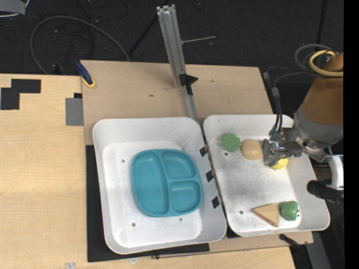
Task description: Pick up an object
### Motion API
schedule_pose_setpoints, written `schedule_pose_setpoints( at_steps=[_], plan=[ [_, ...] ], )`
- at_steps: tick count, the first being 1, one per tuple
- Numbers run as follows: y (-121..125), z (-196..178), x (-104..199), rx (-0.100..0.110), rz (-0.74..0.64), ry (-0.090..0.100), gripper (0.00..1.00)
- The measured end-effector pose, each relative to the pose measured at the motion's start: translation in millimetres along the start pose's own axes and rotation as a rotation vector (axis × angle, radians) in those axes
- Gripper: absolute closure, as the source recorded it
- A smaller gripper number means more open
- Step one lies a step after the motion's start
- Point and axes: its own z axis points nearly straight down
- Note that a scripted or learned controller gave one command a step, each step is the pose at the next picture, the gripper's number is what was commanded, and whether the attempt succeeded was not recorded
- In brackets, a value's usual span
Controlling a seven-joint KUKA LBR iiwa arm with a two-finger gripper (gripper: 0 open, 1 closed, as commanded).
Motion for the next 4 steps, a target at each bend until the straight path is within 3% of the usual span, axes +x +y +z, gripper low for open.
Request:
schedule_pose_setpoints(
  at_steps=[1, 4],
  plan=[
    [14.6, 0.5, 61.5, -0.002, -0.002, 0.0, 1.0],
    [38.2, 4.3, 198.8, -0.002, -0.001, -0.002, 1.0]
  ],
)
